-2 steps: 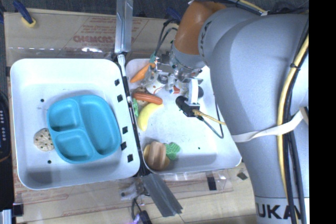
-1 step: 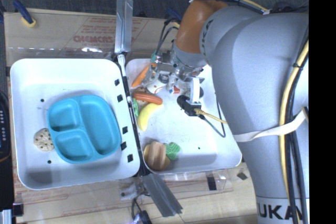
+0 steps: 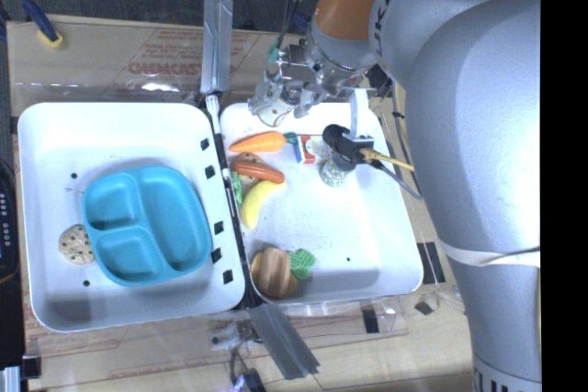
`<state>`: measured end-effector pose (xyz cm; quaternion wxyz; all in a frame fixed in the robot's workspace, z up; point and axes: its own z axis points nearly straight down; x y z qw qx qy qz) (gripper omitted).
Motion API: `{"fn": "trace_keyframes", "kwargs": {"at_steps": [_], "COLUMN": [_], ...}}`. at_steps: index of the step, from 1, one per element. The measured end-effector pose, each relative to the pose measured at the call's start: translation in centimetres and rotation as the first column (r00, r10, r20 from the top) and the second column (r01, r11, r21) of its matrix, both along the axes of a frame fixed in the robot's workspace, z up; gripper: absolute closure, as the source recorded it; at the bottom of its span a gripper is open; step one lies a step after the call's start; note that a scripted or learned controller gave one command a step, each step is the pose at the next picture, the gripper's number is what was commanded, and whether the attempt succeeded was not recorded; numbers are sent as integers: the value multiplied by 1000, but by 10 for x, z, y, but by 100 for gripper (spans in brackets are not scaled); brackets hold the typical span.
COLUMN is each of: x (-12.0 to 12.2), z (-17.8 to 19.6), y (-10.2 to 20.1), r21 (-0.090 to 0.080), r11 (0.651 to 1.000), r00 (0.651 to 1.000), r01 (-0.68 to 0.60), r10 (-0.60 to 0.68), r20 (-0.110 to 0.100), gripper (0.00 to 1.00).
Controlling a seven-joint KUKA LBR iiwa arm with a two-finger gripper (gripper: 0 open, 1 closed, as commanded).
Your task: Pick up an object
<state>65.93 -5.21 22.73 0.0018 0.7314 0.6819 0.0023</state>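
Note:
My gripper (image 3: pixel 283 102) hangs over the far left corner of the right bin (image 3: pixel 386 239). Just in front of it lies an orange carrot (image 3: pixel 258 142). Below the carrot are a red-brown sausage (image 3: pixel 258 170) and a yellow banana (image 3: pixel 256 202), all along the bin's left wall. A small colourful box (image 3: pixel 303 149) and a clear cup (image 3: pixel 332 173) sit to the right of the carrot. At the near left corner rest a brown bread roll (image 3: pixel 269 274) and a green toy (image 3: pixel 302 262). Nothing shows in the gripper's grasp.
The left bin (image 3: pixel 46 142) holds a blue divided plate (image 3: pixel 147 222) and a cookie (image 3: pixel 77 245) beside it. A grey divider bar (image 3: pixel 217 41) runs between the bins at the back. The big grey arm (image 3: pixel 469 106) covers the right side.

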Motion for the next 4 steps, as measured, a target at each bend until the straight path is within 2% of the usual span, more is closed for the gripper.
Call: {"fn": "trace_keyframes", "kwargs": {"at_steps": [1, 3, 4], "x": [-18, -17, -3], "z": [3, 17, -5], "y": [8, 7, 2], "r21": [1, 3, 3], "r11": [997, 996, 956], "r00": [997, 996, 956], "r01": [-80, -85, -292], "r10": [80, 85, 292], "r20": [-15, -26, -14], "gripper": [100, 100, 100]}}
